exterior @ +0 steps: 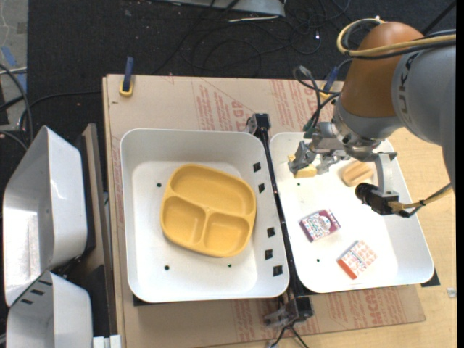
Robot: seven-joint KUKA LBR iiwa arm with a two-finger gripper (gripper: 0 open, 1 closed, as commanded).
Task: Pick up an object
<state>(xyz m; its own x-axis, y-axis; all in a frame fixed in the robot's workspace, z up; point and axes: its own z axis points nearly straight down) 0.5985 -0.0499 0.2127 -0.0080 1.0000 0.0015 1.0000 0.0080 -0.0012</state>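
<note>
A: Starting at the near edge, what lies in the right bin [406, 267]?

B: 2 small packets: a red-and-white one [357, 259] nearest, then a purple one [320, 225] just beyond it. Farther back, 2 pale yellow blocks: one [354, 172] lying free, the other [306, 169] right at the gripper [303, 162].

A: And the left bin [134, 216]?

B: 1 yellow divided plate [208, 209], with 3 compartments.

A: Which object does the move turn on?

B: I'd judge the pale block at the far-left corner of the right bin. It sits directly under the fingertips, seemingly touching them, its long axis roughly across the bin.

A: Are the fingers closed on it?

B: I cannot tell; the wrist hides the gap. The 1 arm [391, 71] leans in from the right.
</note>
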